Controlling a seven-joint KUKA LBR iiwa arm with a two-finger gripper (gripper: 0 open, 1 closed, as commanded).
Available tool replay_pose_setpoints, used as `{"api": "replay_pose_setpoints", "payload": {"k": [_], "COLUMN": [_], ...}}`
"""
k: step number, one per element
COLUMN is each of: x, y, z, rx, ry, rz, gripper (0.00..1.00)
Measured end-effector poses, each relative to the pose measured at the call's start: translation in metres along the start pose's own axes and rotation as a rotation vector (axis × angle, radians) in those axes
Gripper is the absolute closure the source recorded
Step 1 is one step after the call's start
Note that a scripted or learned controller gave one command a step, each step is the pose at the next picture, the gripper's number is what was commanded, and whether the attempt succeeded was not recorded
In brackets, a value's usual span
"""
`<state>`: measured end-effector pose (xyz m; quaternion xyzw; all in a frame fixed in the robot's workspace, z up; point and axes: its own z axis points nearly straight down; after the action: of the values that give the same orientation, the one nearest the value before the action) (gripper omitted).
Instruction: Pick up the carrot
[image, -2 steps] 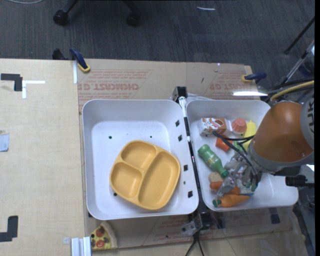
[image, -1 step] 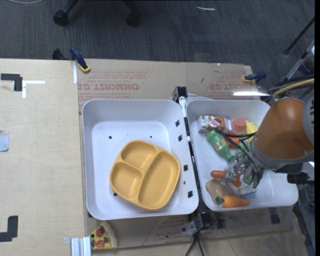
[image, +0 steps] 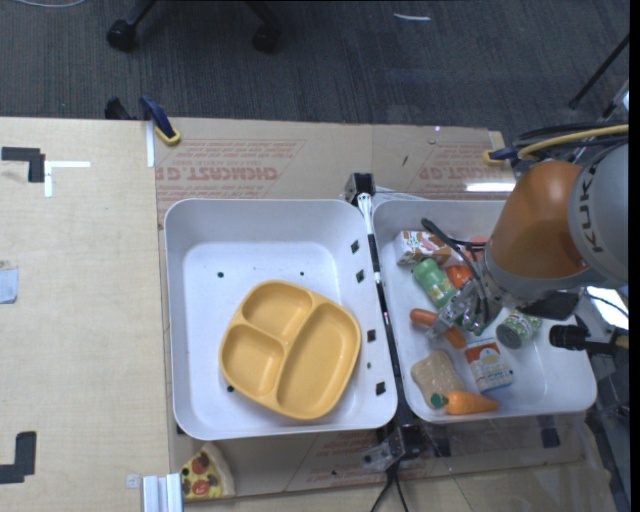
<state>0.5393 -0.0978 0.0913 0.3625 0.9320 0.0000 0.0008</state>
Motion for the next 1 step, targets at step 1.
{"api": "replay_pose_setpoints", "payload": {"k": [1], "x": [0.0647], "y": [0.0434], "z": [-0.1002], "rx": [0.0], "ry": [-0.001], "rz": [0.321], "gripper": [1.0]}}
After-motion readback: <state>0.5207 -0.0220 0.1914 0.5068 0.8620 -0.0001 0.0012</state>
